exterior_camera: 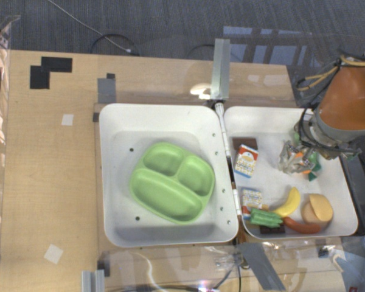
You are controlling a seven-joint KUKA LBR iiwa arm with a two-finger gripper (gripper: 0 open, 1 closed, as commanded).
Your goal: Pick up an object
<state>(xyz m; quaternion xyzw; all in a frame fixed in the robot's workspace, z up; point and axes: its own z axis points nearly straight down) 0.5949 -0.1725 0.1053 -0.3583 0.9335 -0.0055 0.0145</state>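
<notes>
Camera view | gripper (297,157) low in right bin (264,129) | touching orange-green toy (308,165)

No text, brand name or number can be read anywhere. Printed faces are carried by two small cartons in the right bin (347,224): a white, blue and orange carton (246,162) lying near the bin's left wall, and a smaller pale carton (251,198) set nearer, just beside the same wall. On both, coloured patches of print are seen, but the lettering is too small and blurred to be made out. Black square marks (48,70) are stuck on the bench at the far left; no characters are borne by them.
</notes>
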